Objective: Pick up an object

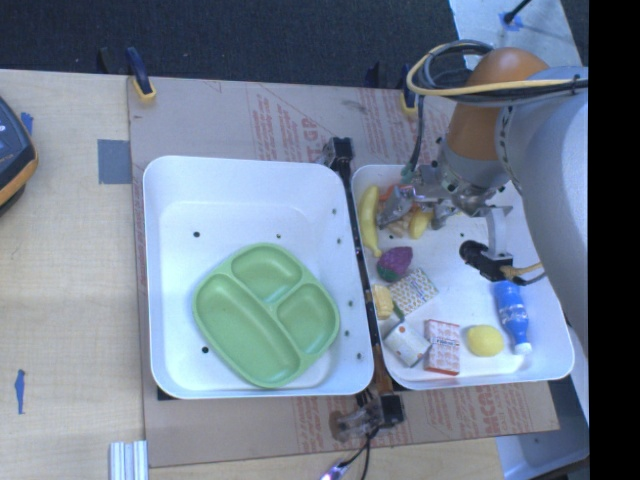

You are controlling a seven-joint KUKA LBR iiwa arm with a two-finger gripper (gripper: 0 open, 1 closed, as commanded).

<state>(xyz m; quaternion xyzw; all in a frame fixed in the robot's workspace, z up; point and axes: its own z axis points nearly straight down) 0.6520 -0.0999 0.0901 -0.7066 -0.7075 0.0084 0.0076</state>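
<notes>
Red-and-white packet (442, 346), print unreadable, beside yellow lemon (485, 341)

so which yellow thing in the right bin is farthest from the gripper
The lemon, round, at the near edge beside the blue bottle; the banana lies close to the gripper.

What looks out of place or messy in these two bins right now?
Nothing looks spilled or broken. The right bin holds a loose jumble: banana, purple toy, blue bottle, lemon. The green divided plate lies askew in the left bin.
</notes>
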